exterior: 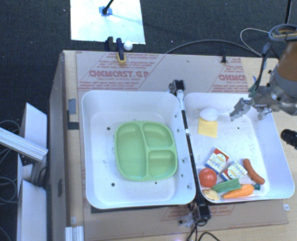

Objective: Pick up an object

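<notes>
- Nearest you, at the front of the right bin [284,182], sat the heap of toy food: a carrot [238,191], a green pod [225,185], a tomato [207,177], a sausage [253,171] and two small cartons [217,160].
- These looked light and hard-skinned; I judged the round tomato and the sausage likely to roll or slip, while a carton offered flat sides to pinch.
- They lay touching one another, so you would have risked nudging a neighbour when reaching for any one of them.
- Farther back, well apart from the heap, lay a yellow cheese slice [207,128], thin and flat, probably hard to get under.
- Just behind it sat a white egg [208,114], smooth and rounded; you would have taken it across its middle.
- The left bin [96,134] held a green divided tray [146,150].
- Farthest, the gripper [251,108] hung over the right bin's rear, its fingers spread apart with nothing between them.
</notes>
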Robot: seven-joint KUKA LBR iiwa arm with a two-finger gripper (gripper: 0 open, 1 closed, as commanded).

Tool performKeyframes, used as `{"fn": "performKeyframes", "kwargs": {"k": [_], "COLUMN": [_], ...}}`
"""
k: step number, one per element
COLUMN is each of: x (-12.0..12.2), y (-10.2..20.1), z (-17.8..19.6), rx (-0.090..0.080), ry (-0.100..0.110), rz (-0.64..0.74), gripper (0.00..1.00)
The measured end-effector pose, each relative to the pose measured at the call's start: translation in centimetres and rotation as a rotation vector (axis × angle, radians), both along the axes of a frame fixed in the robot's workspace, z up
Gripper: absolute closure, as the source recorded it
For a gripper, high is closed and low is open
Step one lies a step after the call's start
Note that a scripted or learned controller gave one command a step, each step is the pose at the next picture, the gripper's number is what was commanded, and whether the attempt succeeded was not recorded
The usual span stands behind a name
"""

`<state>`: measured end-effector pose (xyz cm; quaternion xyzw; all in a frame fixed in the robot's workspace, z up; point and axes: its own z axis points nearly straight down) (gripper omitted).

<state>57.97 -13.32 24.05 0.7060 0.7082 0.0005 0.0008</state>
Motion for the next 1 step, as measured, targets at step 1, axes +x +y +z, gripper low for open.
{"fn": "performKeyframes", "kwargs": {"k": [1], "x": [2.72], "y": [0.85], "z": [-15.58], "rx": [0.000], "ry": [-0.001], "rz": [0.001], "gripper": [0.00]}}
